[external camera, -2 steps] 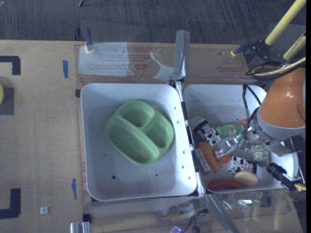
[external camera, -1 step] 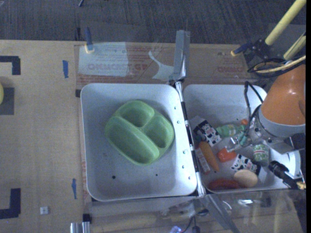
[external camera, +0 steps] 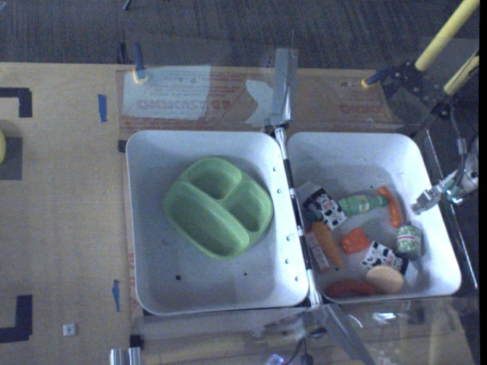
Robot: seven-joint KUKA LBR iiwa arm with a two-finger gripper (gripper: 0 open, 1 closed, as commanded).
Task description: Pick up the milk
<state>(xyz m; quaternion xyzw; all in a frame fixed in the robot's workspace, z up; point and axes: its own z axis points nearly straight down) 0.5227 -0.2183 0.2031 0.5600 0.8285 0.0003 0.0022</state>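
Starting at the near wall of the right bin [external camera: 449,280]: seeing there a red piece [external camera: 348,288] and a pale bun [external camera: 386,280] lying side by side.

Finding just beyond the bun, and touching it, the milk [external camera: 383,256]: a small carton, white with black cow patches, lying tilted between an orange-red piece [external camera: 354,240] on its left and a green can [external camera: 409,239] on its right. Noting farther away a second cow-patterned carton [external camera: 323,207], close to the left wall of this bin, with a carrot [external camera: 327,243] just near of it and a green bottle [external camera: 363,203] on its right. Not being able to tell which of the two cartons is meant.

Judging the milk as a light toy, stiff and rather smooth, probably sliding easily under a push and not breaking. Advising to take it across the narrow flat sides, near the middle, approaching from above because of the crowding neighbours.

Seeing the end effector [external camera: 428,199] hanging over the right rim, well apart from both cartons and pinching nothing visible; not being able to tell whether spread or pressed together.

Passing to the left bin [external camera: 144,226]: seeing a green divided plate [external camera: 219,206] resting inside. Ending at the tabletop [external camera: 61,204] on the far side.
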